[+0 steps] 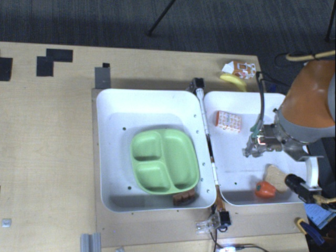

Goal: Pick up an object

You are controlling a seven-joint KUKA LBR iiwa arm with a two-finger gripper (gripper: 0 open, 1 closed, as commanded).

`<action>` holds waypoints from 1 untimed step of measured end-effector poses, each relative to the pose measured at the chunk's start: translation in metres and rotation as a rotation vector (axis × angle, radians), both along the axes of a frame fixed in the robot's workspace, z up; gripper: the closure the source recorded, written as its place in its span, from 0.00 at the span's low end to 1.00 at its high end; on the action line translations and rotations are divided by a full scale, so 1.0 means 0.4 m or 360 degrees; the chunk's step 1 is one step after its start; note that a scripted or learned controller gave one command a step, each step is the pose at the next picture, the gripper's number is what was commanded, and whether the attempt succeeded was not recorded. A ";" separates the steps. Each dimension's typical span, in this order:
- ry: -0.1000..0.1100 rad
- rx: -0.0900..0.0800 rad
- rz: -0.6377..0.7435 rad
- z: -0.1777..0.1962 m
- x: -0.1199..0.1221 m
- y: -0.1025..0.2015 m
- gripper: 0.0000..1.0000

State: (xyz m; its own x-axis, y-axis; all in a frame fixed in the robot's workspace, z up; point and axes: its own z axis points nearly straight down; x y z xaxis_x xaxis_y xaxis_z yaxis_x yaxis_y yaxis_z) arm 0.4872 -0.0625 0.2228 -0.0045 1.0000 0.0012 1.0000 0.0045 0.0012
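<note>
Grey metal gripper [254, 147]: hangs over the middle of the right bin, at the end of the arm that comes in from the right; whether it is wide or narrow cannot be told, and nothing is seen held in it.
Arm [312, 101]: grey with a broad orange band, covering the right bin's far right side.
Right bin [231, 156]: shallow and white, touching the left bin along a shared middle edge.
Red-and-white box [228, 121]: lies flat in the right bin's upper left part, near the gripper but apart from it.
Red-orange object [265, 189]: lies by the right bin's near wall, below the gripper.
Tan object [274, 172]: lies just beside the red-orange one, partly under the arm's hardware.
Left bin [113, 140]: white, holds two things.
Green tray [164, 160]: three compartments, sits tilted in the left bin's middle.
Brown object [184, 197]: small and dark, just beside the green tray's near right corner, against the left bin's near wall.
Table [47, 156]: pale wood, carries both bins.
Yellow object [233, 79]: lies on the table beyond the right bin, next to a small orange-and-white packet [242, 67].
</note>
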 end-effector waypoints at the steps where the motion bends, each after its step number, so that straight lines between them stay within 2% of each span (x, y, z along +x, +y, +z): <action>1: -0.0001 -0.0002 0.0000 -0.053 0.087 -0.023 1.00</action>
State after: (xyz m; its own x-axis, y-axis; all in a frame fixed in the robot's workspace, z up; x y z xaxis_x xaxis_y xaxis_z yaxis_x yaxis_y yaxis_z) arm 0.5221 -0.0717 0.2018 -0.0045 1.0000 0.0001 1.0000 0.0045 0.0017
